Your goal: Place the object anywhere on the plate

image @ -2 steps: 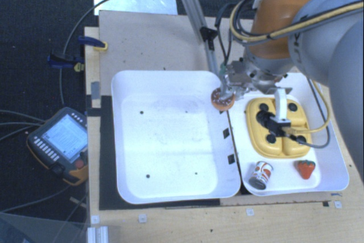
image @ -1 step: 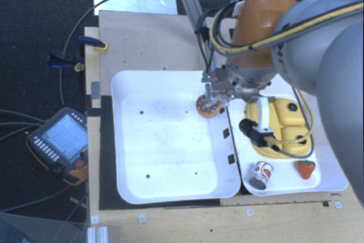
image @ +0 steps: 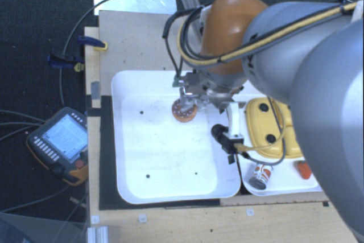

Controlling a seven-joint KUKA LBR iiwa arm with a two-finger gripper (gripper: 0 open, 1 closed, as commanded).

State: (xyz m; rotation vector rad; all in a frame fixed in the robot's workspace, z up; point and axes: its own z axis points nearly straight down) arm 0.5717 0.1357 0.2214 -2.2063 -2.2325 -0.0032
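Dark carpet surrounds the bench, where two white bins sit side by side. Over the left bin [image: 165, 179] the gripper [image: 185, 101] hangs at upper centre, apparently pinching a small brown round object [image: 184, 112] by its top. The yellow plate [image: 276, 125] lies in the right bin [image: 284, 184]. Good practice, I judge: lift clear of the rim between bins before carrying right, then release low over the plate's middle.

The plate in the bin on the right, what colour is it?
Yellow. The plate shows in the camera view, partly under the arm.
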